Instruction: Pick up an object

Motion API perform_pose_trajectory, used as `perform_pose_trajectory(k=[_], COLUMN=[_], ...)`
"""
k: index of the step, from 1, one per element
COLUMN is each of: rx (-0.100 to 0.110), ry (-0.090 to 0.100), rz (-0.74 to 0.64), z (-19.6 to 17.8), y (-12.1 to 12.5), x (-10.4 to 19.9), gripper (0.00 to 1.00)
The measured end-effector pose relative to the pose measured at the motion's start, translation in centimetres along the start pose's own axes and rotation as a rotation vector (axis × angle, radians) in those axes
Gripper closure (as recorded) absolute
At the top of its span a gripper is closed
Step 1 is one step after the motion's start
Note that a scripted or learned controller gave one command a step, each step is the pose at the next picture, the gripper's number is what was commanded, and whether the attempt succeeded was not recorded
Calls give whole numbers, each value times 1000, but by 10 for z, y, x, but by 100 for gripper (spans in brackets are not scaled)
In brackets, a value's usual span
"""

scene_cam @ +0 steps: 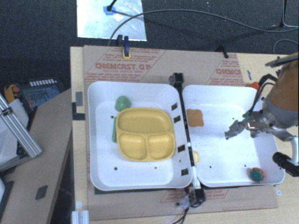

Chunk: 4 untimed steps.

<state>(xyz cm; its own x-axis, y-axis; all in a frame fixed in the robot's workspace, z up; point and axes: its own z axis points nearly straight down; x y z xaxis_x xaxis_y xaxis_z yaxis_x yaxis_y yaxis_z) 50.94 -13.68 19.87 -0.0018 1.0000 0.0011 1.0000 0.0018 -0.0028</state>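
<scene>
My hand (232, 132) over the right bin (219, 178), bare floor around it.
Grip state: cannot tell. Ball (256, 174) near the bin's right corner; my arm is cut off at right.

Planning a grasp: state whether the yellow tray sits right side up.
Right side up: the yellow tray in the left bin shows three open compartments facing the camera.

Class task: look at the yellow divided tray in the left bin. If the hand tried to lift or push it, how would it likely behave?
The yellow tray looks like stiff moulded plastic, so probably rigid and light. It lies flat, so it would likely slide, not tip.
</scene>
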Motion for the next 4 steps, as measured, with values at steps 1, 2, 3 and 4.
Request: perform_pose_trajectory(k=[1,2,3,4], rx=[1,1,-4,-10], ry=[0,1,-2,-3], rz=[1,1,2,-2], z=[48,105,91,28], y=[-1,-3,-2,-4], x=[-10,1,-1,-1], gripper=[0,0,100,100])
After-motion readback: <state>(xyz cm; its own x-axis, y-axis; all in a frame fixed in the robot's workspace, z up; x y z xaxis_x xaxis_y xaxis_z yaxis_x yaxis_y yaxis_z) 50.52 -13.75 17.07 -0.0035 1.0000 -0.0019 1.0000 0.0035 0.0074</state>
